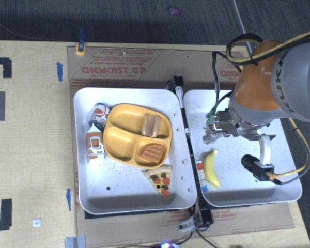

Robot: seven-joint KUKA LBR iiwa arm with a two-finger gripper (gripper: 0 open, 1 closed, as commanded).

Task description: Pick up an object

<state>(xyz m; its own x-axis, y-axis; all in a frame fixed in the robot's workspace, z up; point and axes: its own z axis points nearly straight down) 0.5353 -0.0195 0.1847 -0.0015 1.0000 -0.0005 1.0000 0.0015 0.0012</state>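
Note:
My gripper (215,133) hangs low over the left half of the right bin (248,194), under the grey wrist and its orange band (256,81). A yellow banana (212,169) lies on the bin floor just below the gripper, apart from it. A small red and white item (199,167) lies against the bin's left wall beside the banana. Nothing shows between the gripper and the bin floor.
The left bin (124,192) holds a yellow divided plate (119,138) with a brown block (151,124) and a waffle (153,152). A can (98,117), an orange and white carton (94,144) and a pizza slice (160,181) lie around it. A black fitting with a cable (256,167) hangs off the wrist.

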